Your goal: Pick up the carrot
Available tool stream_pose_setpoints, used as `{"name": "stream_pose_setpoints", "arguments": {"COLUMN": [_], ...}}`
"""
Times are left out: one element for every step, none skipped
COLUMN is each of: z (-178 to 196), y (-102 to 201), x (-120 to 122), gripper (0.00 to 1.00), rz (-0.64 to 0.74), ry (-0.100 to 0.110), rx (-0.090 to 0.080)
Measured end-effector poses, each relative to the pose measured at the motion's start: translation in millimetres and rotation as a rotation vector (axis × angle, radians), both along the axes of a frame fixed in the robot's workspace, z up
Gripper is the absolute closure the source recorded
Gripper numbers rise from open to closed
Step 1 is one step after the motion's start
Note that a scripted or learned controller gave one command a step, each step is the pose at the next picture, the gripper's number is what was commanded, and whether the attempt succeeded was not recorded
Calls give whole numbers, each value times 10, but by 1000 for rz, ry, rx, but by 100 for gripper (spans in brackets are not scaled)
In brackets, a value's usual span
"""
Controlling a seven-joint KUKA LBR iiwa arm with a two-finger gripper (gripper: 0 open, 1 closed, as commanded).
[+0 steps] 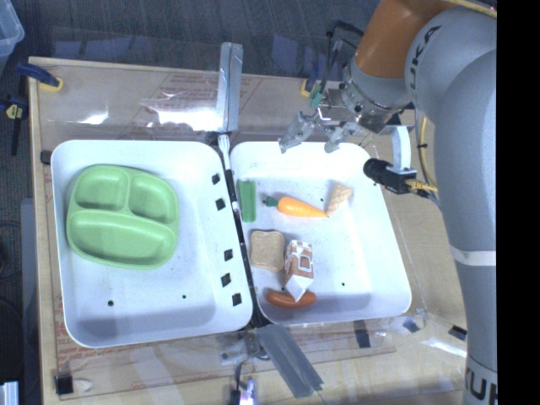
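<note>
This is a robotics lab or test cell, not a home. A grey industrial arm [456, 74] with an orange band reaches over a wooden table [405, 361] where two shallow white bins [59, 251] sit clamped side by side under clear sheeting. The bins hold toy food and a green compartment plate [122, 216], with blue clamps [38, 76] at the table's edge.

The arm [456, 142] runs off the top and bottom of the view, so its base and upper links are cut away. The sausage [291, 297] lies partly under the small carton [299, 264] — only its ends show — and the carton's print is too small to read. The clear box [8, 15] at the top left corner is cut off by the edge.
</note>
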State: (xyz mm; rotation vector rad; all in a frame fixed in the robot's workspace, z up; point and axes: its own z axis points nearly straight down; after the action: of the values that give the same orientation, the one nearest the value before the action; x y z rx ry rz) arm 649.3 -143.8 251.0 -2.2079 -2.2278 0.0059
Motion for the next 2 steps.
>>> {"name": "stream_pose_setpoints", "arguments": {"z": [-1605, -1517], "y": [-445, -444], "x": [-231, -232], "gripper": [0, 100], "rz": [2, 6], "ry": [-1, 3], "rx": [0, 1]}}
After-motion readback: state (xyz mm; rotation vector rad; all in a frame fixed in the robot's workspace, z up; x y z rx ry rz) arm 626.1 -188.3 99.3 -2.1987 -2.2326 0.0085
